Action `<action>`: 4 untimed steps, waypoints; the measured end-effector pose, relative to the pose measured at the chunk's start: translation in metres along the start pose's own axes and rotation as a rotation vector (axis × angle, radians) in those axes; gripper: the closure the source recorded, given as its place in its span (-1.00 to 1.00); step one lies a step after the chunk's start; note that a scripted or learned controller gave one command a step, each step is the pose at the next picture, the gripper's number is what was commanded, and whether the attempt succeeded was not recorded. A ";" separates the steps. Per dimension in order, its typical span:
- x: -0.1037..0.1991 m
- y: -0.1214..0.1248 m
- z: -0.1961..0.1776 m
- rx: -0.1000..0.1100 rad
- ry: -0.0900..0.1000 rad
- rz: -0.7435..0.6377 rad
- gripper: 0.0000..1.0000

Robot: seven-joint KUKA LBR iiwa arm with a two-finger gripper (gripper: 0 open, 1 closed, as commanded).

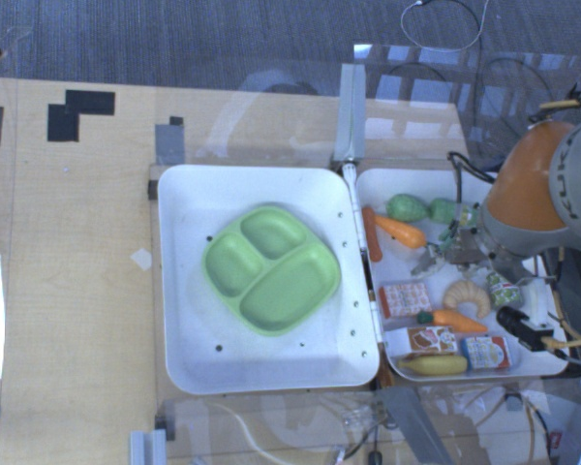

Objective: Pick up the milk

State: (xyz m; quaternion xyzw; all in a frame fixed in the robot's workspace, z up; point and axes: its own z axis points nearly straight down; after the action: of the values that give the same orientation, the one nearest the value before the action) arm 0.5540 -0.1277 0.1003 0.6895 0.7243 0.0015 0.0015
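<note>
Milk carton [486,353] sits in the right bin's [403,184] near corner, wedged beside a banana [434,364] and carrot [457,320] (tight spot). Gripper [457,250] hovers farther back; can't tell its opening. Could easily snag a neighbour.

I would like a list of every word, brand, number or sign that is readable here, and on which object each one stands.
No text can be read with certainty.
Pink packet: it has printing, too blurred to read.
Orange and white carton: it has a printed picture, the letters are too small.
Blue and white carton: it has a printed label, too blurred.
Black squares on the bench: plain shapes, no letters.
</note>
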 end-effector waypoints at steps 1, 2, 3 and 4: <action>0.016 -0.055 0.010 -0.013 -0.004 -0.030 -1.00; 0.043 0.008 0.011 -0.008 0.001 0.230 -1.00; 0.044 0.011 -0.001 -0.015 0.001 0.223 1.00; 0.137 -0.022 -0.085 -0.002 0.000 -0.104 1.00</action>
State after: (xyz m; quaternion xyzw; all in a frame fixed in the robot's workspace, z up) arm 0.5253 0.0083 0.1855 0.6510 0.7591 0.0021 0.0020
